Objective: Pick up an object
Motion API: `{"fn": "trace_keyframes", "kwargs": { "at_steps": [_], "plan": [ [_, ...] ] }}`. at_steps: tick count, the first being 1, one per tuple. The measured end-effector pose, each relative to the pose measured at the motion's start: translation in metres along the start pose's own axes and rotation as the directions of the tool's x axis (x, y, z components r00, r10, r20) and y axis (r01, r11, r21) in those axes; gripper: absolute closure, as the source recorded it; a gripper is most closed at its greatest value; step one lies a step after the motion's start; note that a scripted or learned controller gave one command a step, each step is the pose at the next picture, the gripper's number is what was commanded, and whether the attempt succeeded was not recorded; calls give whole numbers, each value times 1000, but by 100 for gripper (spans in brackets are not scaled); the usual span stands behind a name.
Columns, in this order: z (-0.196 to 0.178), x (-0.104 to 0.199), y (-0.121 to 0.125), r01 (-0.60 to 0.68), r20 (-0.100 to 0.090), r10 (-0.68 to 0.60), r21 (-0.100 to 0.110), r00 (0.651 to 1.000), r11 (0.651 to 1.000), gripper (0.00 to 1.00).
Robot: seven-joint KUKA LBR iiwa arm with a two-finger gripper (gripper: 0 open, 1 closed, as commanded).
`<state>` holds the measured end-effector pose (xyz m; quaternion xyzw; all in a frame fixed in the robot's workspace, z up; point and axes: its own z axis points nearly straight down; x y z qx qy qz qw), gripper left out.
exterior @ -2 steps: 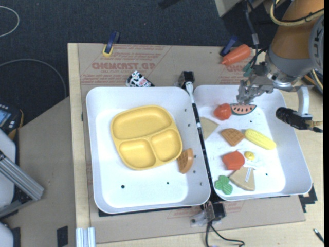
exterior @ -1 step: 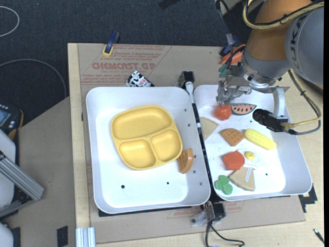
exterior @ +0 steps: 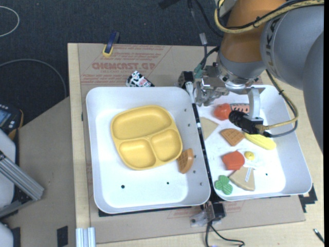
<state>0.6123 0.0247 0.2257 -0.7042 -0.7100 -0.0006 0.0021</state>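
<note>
Gripper [exterior: 208, 94] above right bin [exterior: 293, 153] (toy food [exterior: 234, 160] crowded below)

Two bins sit side by side on the worktop [exterior: 82, 189]. The left bin [exterior: 103, 189] holds a divided tray [exterior: 146, 136], a pastry [exterior: 185, 160] just right of it. The right bin [exterior: 295, 174] holds scattered food pieces [exterior: 234, 160].

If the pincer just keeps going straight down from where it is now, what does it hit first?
Probably the red-orange toy food piece at the top of the right bin, or the bare bin floor beside it. The pincer hangs just above and left of that piece; depth is hard to judge from this one slanted view.
</note>
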Motion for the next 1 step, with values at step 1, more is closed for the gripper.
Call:
{"fn": "trace_keyframes", "kwargs": {
  "at_steps": [1],
  "plan": [
    [-6,25,-10,-4,2,4,1,1000,1000,100]
  ]
}}
